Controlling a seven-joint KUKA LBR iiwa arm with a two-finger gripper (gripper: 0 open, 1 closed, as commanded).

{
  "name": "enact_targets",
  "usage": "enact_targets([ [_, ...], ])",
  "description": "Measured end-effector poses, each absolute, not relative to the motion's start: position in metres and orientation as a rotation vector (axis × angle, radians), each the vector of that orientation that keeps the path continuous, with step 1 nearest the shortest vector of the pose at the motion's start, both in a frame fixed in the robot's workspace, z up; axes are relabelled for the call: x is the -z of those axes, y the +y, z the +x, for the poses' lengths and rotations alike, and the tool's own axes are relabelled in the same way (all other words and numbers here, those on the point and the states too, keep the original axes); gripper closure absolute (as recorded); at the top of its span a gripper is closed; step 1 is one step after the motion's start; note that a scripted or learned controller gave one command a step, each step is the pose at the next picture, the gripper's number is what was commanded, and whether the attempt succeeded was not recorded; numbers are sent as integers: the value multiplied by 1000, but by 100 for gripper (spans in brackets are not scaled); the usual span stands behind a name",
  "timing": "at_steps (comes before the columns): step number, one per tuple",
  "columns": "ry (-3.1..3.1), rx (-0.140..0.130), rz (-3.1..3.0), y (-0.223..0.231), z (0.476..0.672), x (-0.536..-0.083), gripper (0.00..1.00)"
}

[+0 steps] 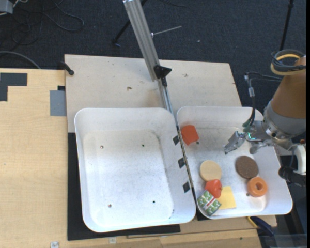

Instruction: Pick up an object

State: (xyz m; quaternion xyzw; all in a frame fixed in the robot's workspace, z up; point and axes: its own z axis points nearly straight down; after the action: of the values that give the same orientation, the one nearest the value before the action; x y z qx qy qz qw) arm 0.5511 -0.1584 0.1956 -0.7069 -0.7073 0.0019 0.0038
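Note:
My gripper (pixel 245 144) hangs over the right bin (pixel 279 206) near its right side, with its fingers spread open and nothing between them. Just below it lies a brown disc (pixel 246 167). A tan disc (pixel 210 169) sits to the lower left of it. An orange-red block (pixel 189 134) rests by the bin's left wall. Toward the front are an orange ring (pixel 257 186), a small red piece (pixel 213 187), a yellow wedge (pixel 228 197) and a green-and-white packet (pixel 208 204).
The left bin (pixel 93 119) stands beside the right one, divided from it by a wall with black clips (pixel 181 162). A slanted metal rail (pixel 144 40) rises behind the bins. The arm's orange band (pixel 292 89) sits at the right edge.

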Motion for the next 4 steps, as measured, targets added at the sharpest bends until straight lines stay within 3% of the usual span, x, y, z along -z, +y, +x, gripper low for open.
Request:
enact_targets([
  [1, -2219, -2, -2220, -159, 552, -198, 0],
  [3, -2219, 6, -2223, -157, 558, -95, 0],
  [4, -2224, 9, -2233, -159, 562, -96, 0],
])
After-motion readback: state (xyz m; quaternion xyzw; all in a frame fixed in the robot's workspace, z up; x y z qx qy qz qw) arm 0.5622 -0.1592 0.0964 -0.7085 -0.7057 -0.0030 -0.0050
